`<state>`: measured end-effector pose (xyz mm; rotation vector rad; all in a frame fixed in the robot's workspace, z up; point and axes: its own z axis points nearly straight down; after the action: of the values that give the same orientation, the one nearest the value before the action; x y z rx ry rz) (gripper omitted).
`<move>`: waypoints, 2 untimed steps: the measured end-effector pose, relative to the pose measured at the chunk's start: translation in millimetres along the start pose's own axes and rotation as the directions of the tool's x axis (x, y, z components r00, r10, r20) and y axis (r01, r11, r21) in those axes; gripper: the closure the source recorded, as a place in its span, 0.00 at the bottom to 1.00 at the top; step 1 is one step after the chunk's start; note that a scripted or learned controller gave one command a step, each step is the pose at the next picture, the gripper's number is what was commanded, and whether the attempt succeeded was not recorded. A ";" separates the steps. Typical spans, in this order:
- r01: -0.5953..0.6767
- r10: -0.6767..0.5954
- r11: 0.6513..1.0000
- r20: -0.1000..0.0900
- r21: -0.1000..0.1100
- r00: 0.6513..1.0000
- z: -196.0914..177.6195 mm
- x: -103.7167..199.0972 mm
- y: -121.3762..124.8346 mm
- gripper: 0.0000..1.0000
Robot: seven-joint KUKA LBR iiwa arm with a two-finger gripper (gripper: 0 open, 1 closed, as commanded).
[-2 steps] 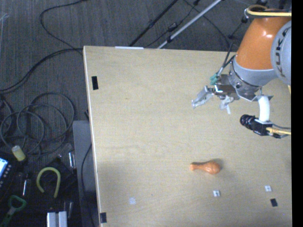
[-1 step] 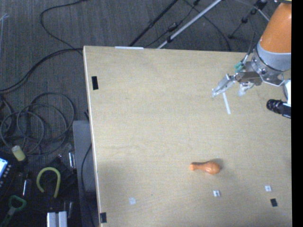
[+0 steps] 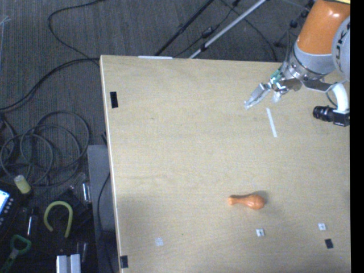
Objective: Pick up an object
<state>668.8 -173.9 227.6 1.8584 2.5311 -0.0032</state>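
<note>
Locate the small orange pear-shaped object on the pale wooden counter, in the lower right part of the surface. It lies on its side, its bulbous end toward the right and its narrow neck pointing left. Its surface is smooth and uniformly orange; no markings can be made out on it.

Locate the jaws in the upper right, above the counter, well apart from the orange object. They point left and downward from the grey arm with the orange band. The metal tips are small and blurred; you cannot tell whether they stand open or closed. Nothing is visible between them.

Note a thin white stick lying on the counter just below the jaws. Whether it touches them cannot be determined.

The arm is cut off by the top and right edges of the view. Several small square markers sit on the counter near the lower edge; no writing on them is legible. Black cables lie on the dark carpet to the left.
</note>
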 end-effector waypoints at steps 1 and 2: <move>0.267 -0.267 0.964 -0.002 0.000 0.964 144.0 -34.2 -11.3 0.00; 0.266 -0.266 0.964 0.000 -0.006 0.964 133.4 -33.8 -9.9 1.00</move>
<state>669.5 -209.5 94.3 1.5009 2.7557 0.0043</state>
